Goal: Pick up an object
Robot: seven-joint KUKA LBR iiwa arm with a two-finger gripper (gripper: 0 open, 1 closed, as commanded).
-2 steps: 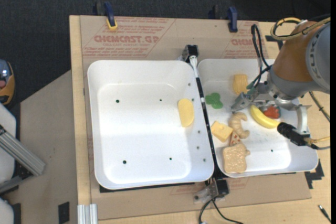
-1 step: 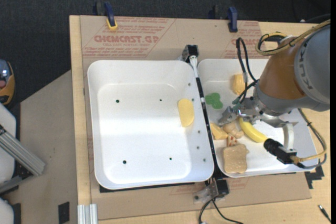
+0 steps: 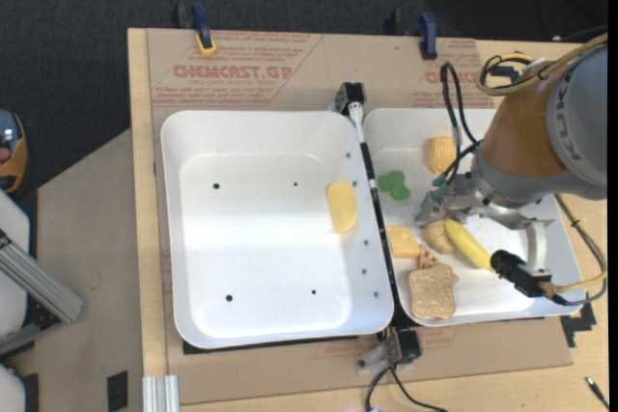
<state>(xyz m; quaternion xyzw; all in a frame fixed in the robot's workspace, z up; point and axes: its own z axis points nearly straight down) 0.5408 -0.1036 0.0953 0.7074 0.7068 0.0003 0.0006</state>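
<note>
tool (image 3: pixel 441 210) hanging low in right bin (image 3: pixel 541 304), banana (image 3: pixel 467 245) lying just beside it, long axis running down-right; tool state hard to tell, wrist is blocking.

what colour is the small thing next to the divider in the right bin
Green, clearest in the camera view.

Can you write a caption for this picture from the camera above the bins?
Robot arm's gripper reaches into the right bin among toy foods, while one yellow piece lies in the left bin.
</note>
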